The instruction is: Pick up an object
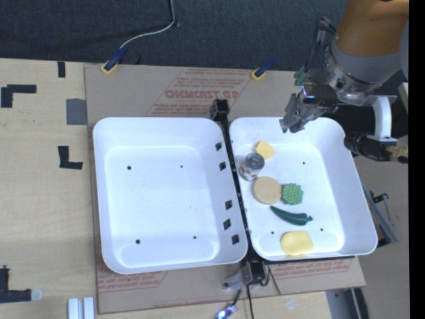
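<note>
right bin: green pepper (291,214) lying diagonal

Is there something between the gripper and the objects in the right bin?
Nothing visible does. The gripper hangs over the far edge of the right bin; bare white floor separates it from the nearest object, the small yellow piece.

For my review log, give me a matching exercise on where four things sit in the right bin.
Things:
1. green broccoli piece
2. dark green pepper
3. metal can
4. gripper

Places:
A. by the divider between the bins
B. above the bin's far rim
C. just right of the round tan disc
D. between the disc and the yellow lump at the near edge

Pairs: 1-C, 2-D, 3-A, 4-B
</note>
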Controlling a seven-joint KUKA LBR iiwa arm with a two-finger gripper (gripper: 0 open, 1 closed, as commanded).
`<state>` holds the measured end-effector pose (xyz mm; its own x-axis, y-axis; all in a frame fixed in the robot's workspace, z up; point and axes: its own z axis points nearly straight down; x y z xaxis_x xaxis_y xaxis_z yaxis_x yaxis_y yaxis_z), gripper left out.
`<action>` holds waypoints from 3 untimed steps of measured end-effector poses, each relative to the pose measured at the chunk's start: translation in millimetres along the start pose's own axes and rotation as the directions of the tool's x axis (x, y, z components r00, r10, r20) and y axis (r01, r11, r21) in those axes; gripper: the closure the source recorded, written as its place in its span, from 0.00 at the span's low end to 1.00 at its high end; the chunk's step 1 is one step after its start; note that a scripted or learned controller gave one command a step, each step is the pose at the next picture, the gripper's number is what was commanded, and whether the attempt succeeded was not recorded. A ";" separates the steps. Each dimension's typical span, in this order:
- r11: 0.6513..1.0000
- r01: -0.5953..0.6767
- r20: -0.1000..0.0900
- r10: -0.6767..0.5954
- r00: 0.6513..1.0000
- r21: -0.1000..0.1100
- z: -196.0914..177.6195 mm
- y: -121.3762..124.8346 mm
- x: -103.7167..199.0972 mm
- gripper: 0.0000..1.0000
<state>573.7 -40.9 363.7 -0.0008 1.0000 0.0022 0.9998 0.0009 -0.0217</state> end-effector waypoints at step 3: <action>1.000 0.011 0.000 -0.011 1.000 -0.025 -71.5 -91.8 199.3 1.00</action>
<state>483.3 158.2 437.7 -0.0119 0.9999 0.0027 0.9999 0.0119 0.0029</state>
